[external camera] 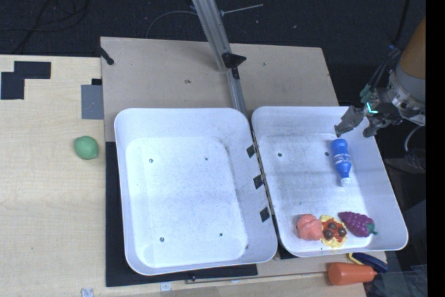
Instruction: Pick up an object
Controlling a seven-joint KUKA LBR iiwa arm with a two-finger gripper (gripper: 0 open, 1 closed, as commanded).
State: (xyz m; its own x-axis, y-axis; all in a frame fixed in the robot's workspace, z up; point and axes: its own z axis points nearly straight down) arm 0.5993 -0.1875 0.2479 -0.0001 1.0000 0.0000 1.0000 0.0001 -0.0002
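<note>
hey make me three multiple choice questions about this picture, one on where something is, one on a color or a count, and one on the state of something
1. Where does the blue bottle lie?
A. in the left bin
B. in the right bin
C. on the wooden bench outside the bins

2. What colour is the ball on the bench left of the bins?
A. green
B. red
C. yellow

3. How do the gripper and the bottle stand to each other?
A. the bottle is lifted between its fingers
B. the gripper is above the bin's upper right rim, apart from the bottle, which lies flat
C. the gripper presses the bottle against the grapes

Answers: 1 B, the bottle rests on the right bin's floor. 2 A, the ball is plainly green. 3 B, there is bare bin floor between gripper and bottle.
</note>
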